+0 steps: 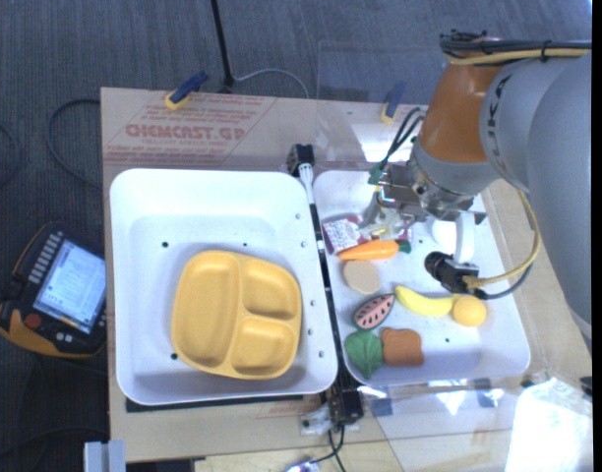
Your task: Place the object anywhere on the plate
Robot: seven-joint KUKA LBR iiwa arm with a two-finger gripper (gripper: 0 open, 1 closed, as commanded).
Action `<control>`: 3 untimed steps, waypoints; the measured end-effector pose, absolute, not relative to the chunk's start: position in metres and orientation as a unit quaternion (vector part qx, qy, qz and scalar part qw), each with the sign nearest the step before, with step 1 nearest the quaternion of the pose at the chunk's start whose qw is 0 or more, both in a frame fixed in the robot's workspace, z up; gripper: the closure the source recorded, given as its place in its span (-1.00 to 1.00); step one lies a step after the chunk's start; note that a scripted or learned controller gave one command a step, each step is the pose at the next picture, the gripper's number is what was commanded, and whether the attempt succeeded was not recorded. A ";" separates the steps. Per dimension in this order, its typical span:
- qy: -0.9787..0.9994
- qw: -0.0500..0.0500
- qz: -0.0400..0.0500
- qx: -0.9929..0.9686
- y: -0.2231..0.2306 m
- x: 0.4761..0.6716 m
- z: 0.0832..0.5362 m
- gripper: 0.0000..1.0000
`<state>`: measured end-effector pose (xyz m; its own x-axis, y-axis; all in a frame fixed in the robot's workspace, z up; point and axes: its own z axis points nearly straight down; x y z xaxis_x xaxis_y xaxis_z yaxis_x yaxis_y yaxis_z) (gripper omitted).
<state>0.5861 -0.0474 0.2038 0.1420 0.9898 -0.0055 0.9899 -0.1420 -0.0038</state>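
You are looking at the gripper (391, 216) hanging over the right bin (508, 347), just above the carrot (369, 250); its grip is hidden. The yellow plate (237, 313) is sitting in the left bin (144, 205).

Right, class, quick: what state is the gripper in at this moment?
Gripper: cannot be told; it hangs low over the right bin, just above the carrot.
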 end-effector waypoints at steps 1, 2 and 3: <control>0.584 0.002 0.001 0.812 0.018 0.607 0.309 1.00; 0.582 0.001 -0.003 0.813 0.015 0.606 0.305 -1.00; 0.562 0.002 0.000 0.827 -0.010 0.527 0.369 -1.00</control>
